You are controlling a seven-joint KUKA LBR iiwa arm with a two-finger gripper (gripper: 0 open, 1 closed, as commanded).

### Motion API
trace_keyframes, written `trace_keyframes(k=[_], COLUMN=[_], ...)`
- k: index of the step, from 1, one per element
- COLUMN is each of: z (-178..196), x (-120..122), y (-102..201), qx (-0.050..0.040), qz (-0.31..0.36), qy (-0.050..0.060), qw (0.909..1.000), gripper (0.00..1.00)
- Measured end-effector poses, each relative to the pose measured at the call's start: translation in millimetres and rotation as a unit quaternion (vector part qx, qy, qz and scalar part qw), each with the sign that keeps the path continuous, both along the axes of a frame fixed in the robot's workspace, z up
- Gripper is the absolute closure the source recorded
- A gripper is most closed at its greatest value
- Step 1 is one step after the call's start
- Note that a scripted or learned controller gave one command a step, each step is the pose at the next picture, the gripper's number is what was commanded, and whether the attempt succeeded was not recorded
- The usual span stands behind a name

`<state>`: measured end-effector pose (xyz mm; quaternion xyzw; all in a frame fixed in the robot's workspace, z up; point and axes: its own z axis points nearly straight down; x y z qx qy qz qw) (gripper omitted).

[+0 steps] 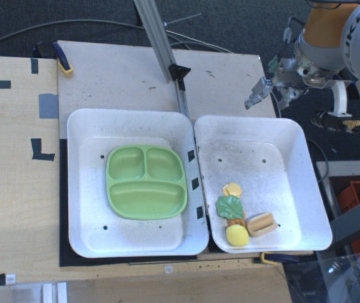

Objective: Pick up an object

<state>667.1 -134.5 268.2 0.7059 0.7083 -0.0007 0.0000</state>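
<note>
Pale wooden desk (16,169) seen from above at a slant, carrying two shallow white bins side by side. A grey robot arm with an orange band enters from the upper right. Its claw (260,95) hangs above the desk just outside the far corner of the nearer bin (293,169); whether the claw is released or clenched cannot be told at this size, and nothing is seen in it.

Well below the claw, toward the front wall of that bin, lies a tight cluster of small toy foods: a yellow ball (237,235), a tan block (261,224) just beside it, a green leafy piece (229,206) touching the ball's upper side, and a small yellow-orange piece (232,190) above that. Farther off, in the other bin (79,169), sits a green divided plate (146,181).

Judging by looks, the toys are light, rigid and not fragile. The ball seems likely to roll or slip from a pinch. The tan block, with flat sides and open space on its outer side, looks the easiest to take, pinched across its short width.
</note>
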Motion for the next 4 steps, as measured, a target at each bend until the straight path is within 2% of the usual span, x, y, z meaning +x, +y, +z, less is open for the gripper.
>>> trace_keyframes(k=[1, 4], z=[0, -139], x=[0, 10], y=[0, 9], qx=[-0.0002, 0.0], qz=[0.0, 0.0], qy=[0.0, 0.003], qw=[1.0, 1.0], gripper=[0.0, 0.0])
